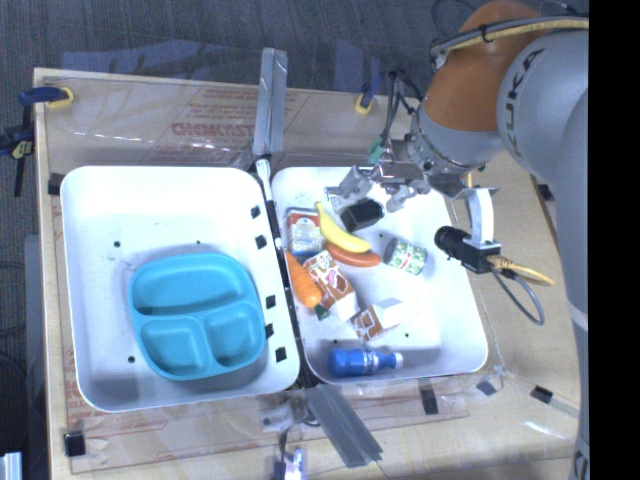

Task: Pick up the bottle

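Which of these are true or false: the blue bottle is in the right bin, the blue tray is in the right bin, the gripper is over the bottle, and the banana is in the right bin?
1. The blue bottle lies in the right bin. True.
2. The blue tray is in the right bin. False: it sits in the left bin.
3. The gripper is over the bottle. False: it is at the bin's far end.
4. The banana is in the right bin. True.

A blue divided tray (193,313) lay in the left bin (90,208). In the right bin (455,318), a banana (341,233) rested beside a carrot (305,282), a green can (406,257) and small snack packets (330,273).
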Tool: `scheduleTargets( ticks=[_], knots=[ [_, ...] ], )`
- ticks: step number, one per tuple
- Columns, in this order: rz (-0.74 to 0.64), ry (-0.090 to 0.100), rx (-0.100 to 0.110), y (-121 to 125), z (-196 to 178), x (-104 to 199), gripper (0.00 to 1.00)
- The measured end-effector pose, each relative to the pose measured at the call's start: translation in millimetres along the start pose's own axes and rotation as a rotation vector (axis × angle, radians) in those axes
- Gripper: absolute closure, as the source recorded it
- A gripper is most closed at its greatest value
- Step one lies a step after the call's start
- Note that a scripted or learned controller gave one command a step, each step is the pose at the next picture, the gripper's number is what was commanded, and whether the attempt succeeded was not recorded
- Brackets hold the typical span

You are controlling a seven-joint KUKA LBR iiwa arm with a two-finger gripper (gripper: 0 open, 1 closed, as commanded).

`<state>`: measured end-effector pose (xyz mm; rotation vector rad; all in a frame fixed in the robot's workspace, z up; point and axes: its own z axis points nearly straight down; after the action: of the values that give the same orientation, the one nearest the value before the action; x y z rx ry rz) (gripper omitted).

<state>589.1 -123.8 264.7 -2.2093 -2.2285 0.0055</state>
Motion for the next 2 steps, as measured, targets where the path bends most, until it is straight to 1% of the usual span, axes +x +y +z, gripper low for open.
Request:
scheduleTargets(
  ticks=[1, 2],
  knots=[
    [-0.001, -0.002, -0.001, 47.2, 28.0, -10.3, 0.0],
    [0.054, 0.0, 0.0, 8.9, 27.0, -14.3, 0.0]
  ],
)
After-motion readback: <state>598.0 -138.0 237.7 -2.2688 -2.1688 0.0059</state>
